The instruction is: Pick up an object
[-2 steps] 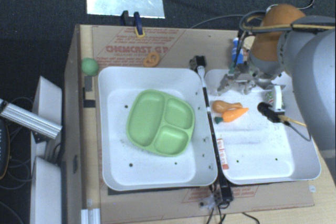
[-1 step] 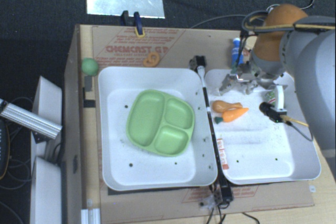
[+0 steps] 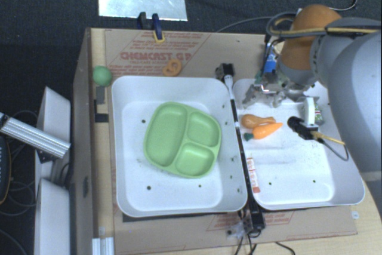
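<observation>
**Item 1, hand** [image 3: 265, 94]: over the far-left corner of the right bin [image 3: 298, 176], low to its floor, on the grey arm [image 3: 349, 86] that reaches in from the right. How far open it is cannot be told. Nothing is seen in its hold.

**Item 2, toy carrot** [image 3: 267, 129]: orange with a green tip, lying flat in the right bin near its left wall, on the near side of the hand and apart from it.

**Item 3, tan toy vegetable** [image 3: 253, 120]: touching the carrot on its far side, just short of the hand. Its exact kind is unclear.

**Item 4, left bin** [image 3: 137, 188]: white and shallow, set edge to edge with the right bin.

**Item 5, green divided plate** [image 3: 182, 139]: three compartments, lying near the middle of the left bin, slightly turned.

**Item 6, green ball** [image 3: 102, 74]: at the left edge of the surface [image 3: 143, 48], just outside the left bin's far-left corner.

**Item 7, orange pretzel-shaped piece** [image 3: 172, 67]: on the surface, just beyond the left bin's far edge.
</observation>
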